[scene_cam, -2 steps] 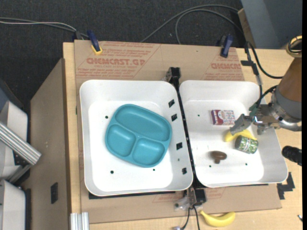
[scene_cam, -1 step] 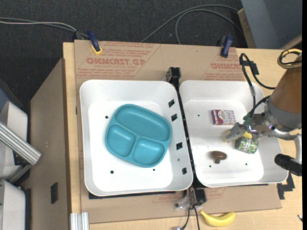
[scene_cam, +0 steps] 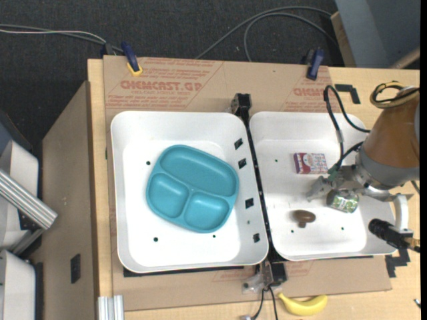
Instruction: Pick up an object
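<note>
In the right white bin [scene_cam: 287,245] lie a small purple-and-white carton [scene_cam: 310,163], a brown rounded piece [scene_cam: 304,217] and a green-and-white packet [scene_cam: 344,203]. My gripper [scene_cam: 326,187] reaches in from the right and is low over the bin's right half, just below the carton. The green packet lies right against the gripper's lower side; whether it is gripped cannot be made out. The brown piece is apart from the gripper, below and to its left. The grey arm with its orange band [scene_cam: 395,139] covers the bin's right edge.
The left bin [scene_cam: 127,179] holds a teal divided plate [scene_cam: 192,187]. A black divider [scene_cam: 250,179] runs between the bins. A banana [scene_cam: 304,304] lies on the bench's front edge. Black cables [scene_cam: 337,122] hang over the right bin's far corner.
</note>
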You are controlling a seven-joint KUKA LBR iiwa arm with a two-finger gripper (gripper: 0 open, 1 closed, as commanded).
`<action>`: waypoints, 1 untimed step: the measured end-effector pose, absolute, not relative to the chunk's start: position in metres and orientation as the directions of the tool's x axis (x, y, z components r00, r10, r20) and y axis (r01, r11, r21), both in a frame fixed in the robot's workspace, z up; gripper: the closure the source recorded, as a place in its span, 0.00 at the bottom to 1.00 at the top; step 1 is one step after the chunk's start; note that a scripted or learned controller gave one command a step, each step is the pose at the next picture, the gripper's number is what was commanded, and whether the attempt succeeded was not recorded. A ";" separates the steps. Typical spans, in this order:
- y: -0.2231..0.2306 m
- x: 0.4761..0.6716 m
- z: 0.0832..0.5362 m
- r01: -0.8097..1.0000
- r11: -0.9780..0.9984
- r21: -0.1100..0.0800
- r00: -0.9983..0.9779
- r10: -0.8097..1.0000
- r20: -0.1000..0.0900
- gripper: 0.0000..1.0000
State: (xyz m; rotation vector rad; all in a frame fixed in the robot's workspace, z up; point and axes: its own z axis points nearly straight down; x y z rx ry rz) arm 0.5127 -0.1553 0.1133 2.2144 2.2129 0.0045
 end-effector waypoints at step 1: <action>-0.157 0.517 0.113 1.000 0.000 0.023 0.001 1.000 -0.010 0.00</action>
